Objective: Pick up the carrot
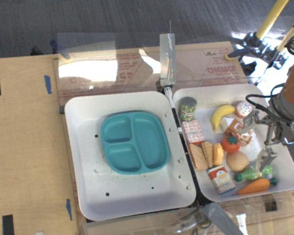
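Over the right bin (292,178), claw (267,157) is hovering, grip impossible to tell; it should be dropping squarely onto the carrot (254,185)

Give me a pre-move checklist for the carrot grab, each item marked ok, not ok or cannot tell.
1. Carrot in plain view at the near edge of the right bin: ok.
2. Gripper above the carrot's bin: ok.
3. Gripper lined up over the carrot: not ok, it sits farther back.
4. Room around the carrot: not ok, a green toy lies against it.
5. Carrot between the gripper's fingers: not ok.
6. Gripper height above the bin: cannot tell.
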Controlling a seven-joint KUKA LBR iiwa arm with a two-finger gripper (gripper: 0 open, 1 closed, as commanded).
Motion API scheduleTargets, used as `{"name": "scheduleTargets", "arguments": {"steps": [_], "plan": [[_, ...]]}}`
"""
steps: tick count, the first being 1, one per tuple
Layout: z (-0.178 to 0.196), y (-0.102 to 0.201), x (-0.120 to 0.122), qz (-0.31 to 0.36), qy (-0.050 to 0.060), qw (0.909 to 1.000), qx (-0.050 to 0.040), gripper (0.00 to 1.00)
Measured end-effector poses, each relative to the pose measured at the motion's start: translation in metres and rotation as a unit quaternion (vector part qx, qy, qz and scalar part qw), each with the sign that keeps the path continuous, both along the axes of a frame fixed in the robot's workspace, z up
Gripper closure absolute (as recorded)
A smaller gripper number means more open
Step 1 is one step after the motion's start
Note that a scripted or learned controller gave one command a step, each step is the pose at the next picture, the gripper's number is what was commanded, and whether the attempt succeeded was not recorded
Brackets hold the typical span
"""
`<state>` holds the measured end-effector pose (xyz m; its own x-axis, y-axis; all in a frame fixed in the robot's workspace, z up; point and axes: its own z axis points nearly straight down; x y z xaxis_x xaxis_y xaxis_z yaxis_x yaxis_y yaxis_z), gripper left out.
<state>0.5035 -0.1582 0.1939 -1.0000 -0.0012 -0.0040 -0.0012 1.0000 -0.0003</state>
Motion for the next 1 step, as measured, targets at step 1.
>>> {"name": "scheduleTargets", "arguments": {"steps": [1], "plan": [[-0.0713, 0.0443, -0.0118, -0.029, -0.002, 0.9996, 0.0, 0.0]]}}
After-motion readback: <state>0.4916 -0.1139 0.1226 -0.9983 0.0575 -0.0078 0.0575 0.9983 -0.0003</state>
